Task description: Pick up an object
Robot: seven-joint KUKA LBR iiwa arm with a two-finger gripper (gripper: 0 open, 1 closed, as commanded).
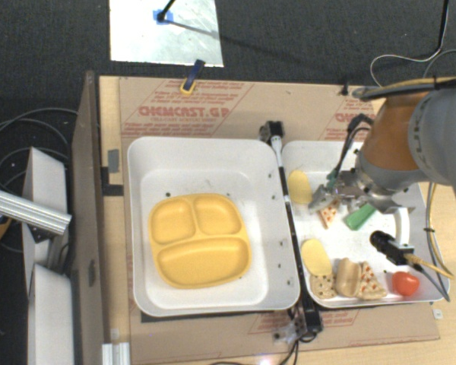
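Observation:
My gripper [328,198] is low over the upper left part of the right bin [304,160], with the grey arm reaching in from the right. Just below its tip lies a small pizza slice [328,217]. A green piece [359,218] lies to the right of that slice, partly under the wrist. A yellow oval piece [299,186] rests to the gripper's left, against the bin's left wall. I cannot tell whether the gripper touches the small slice.
Along the right bin's front lie a yellow piece [315,255], a cracker [323,285], a bread roll [346,277], a larger pizza slice [372,282] and a red tomato [405,283]. The left bin [148,158] holds a yellow divided tray [200,239].

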